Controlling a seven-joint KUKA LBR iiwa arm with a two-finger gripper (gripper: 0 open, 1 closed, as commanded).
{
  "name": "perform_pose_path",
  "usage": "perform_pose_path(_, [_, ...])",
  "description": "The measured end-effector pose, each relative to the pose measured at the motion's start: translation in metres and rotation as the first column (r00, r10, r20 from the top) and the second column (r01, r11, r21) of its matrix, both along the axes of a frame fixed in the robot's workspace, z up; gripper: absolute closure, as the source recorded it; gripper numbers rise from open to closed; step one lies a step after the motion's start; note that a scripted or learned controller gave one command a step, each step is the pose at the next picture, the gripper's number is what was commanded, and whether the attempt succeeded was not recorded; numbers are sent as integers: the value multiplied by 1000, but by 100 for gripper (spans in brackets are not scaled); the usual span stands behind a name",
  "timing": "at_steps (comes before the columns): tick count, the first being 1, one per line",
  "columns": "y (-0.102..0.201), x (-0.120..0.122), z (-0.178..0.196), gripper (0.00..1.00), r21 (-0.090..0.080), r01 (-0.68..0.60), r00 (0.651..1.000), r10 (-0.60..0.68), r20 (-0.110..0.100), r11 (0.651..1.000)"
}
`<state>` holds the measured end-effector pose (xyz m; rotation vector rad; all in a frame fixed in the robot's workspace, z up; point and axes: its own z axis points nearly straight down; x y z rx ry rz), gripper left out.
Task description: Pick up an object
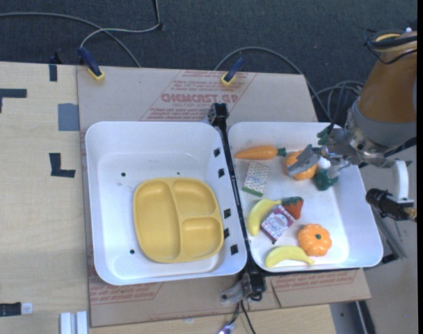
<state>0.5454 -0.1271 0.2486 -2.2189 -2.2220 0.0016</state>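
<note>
The small round orange fruit, a glossy plastic toy, sits in the right shallow white bin toward its one o'clock part, with the grey two-finger gripper right over it; one grey finger lies across the fruit's top, but whether the fingers are clamped on it or merely resting against it cannot be told from this angle. Just at three o'clock of the fruit a small dark green rounded piece lies touching the gripper's white underside. At nine o'clock of the fruit a long orange plastic carrot with a green tip lies crosswise, and below it a pale speckled flat card leans near the bin's left wall. Toward six o'clock lie a yellow plastic banana, a red strawberry-like toy with a green cap, a small dark red printed packet, a ribbed orange toy pumpkin and a second yellow banana near the front rim. The left white bin holds a yellow three-compartment plastic tray. Both bins rest on a brown cardboard sheet laid over the light wooden worktop, and the grey arm with its orange band comes in from three o'clock.
</note>
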Motion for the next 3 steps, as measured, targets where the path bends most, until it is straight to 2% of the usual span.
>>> perform_pose_path(1, [-65, 43, -96, 0, -1, 1, 1000, -1, -2, 1000])
perform_pose_path(2, [-41, 91, -162, 0, -2, -1, 1000, 1, 6, 1000])
perform_pose_path(3, [-41, 91, -152, 100, -3, -1, 1000, 1, 5, 1000])
